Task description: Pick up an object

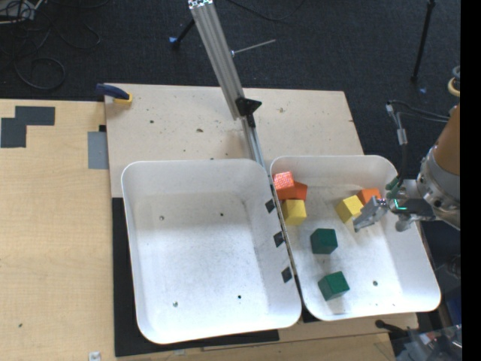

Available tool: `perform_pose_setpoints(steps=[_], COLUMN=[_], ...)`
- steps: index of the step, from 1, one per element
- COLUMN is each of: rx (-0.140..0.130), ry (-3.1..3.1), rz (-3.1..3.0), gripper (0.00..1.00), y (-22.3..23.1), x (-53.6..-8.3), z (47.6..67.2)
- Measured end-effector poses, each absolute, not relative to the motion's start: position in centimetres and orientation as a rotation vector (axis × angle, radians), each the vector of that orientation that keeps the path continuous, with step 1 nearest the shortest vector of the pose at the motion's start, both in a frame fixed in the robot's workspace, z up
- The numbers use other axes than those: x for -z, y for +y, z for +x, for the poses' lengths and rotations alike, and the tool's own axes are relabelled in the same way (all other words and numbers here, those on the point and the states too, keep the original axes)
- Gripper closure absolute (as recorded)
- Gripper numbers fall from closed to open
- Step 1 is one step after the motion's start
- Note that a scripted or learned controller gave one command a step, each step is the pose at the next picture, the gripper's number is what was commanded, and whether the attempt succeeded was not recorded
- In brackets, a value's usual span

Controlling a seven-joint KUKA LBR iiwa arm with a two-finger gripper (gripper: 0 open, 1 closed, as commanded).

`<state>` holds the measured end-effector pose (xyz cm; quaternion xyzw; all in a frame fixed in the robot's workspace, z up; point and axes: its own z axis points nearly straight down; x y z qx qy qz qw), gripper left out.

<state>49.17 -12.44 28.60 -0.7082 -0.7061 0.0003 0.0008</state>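
— Gripper [373, 215] sits low over the right bin [421, 292], right beside a yellow block [349, 207] and an orange block [370, 195]. Whether it is open or closed, I cannot tell.

— Anything lifted?

— Seemingly not; every block rests on the bin floor, so the pick seems undone.

— What else is in there?

— Two green cubes [324, 240], plus a red block [284, 180] atop another yellow one [294, 212] by the divider. The left bin [150, 201] holds no blocks.

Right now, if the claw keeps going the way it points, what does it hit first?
Probably the yellow block: the claw points left and sits right beside it in the right bin. Its height above the block is unclear.
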Motion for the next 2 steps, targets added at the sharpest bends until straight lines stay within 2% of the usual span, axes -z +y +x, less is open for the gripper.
perform_pose_setpoints(steps=[2], rx=[-0.007], ry=[-2.214], rz=[-2.217], gripper=[0.0], y=[-11.9], x=[-18.0], z=[48.8])
